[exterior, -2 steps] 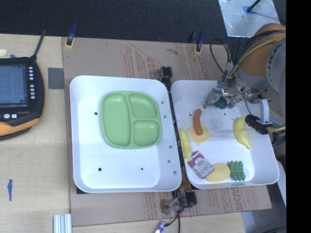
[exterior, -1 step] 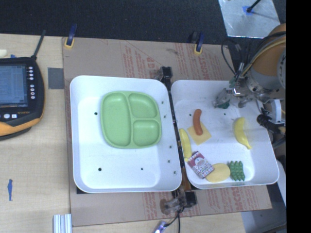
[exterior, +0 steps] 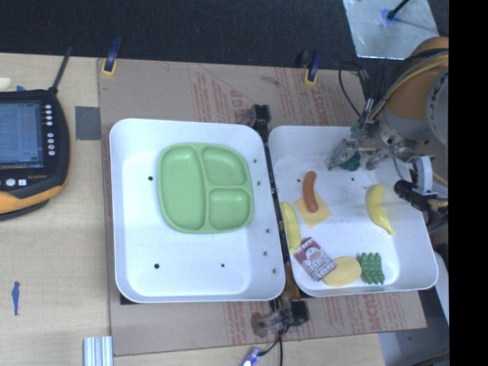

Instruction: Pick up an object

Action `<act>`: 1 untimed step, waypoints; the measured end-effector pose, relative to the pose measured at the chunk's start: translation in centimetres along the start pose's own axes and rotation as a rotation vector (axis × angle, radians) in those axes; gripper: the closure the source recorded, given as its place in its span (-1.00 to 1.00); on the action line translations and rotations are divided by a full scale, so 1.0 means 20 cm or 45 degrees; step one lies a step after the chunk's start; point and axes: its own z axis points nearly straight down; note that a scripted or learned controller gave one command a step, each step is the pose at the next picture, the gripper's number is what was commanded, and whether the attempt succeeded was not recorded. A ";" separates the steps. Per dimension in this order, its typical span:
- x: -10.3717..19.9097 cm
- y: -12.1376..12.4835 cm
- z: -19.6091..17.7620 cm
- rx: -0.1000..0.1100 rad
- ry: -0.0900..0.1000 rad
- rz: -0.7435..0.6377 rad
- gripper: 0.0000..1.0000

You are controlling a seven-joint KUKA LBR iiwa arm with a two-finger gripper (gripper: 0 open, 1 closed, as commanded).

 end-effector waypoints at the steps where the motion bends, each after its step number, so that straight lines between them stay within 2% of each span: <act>1: -0.10 0.00 0.00 -0.005 -0.002 0.003 -1.00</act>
